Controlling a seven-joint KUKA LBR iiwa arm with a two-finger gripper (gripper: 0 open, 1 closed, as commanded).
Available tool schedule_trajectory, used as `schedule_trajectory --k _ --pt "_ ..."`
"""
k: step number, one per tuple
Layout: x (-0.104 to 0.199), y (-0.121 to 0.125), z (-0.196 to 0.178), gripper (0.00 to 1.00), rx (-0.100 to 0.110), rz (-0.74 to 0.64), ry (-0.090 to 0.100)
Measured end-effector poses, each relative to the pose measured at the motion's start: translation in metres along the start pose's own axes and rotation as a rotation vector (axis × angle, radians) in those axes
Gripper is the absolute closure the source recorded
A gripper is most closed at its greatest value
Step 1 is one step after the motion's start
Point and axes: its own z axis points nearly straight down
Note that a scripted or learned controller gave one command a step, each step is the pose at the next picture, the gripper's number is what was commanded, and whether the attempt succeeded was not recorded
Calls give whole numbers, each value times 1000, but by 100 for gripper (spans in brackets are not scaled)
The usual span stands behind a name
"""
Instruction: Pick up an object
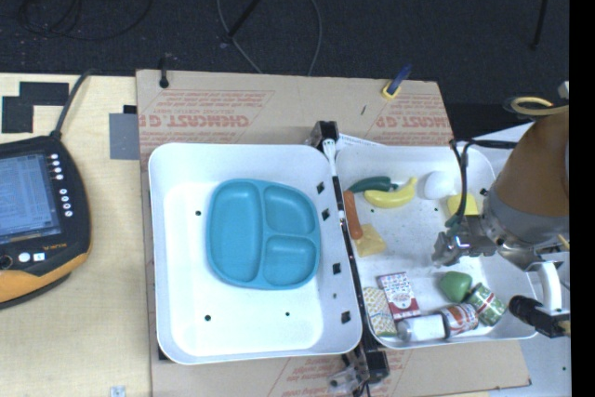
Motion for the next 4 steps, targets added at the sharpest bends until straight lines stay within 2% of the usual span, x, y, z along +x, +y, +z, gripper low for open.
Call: schedule_trajectory --k 1,2,3,4 --pt "-3 -1 2 0 3 5 -1" --pt "-29 -19 55 0 2 7 1" --pt "-18 47 -26 0 -8 0 -4" --pt "-41 16 10 0 6 7 -1"
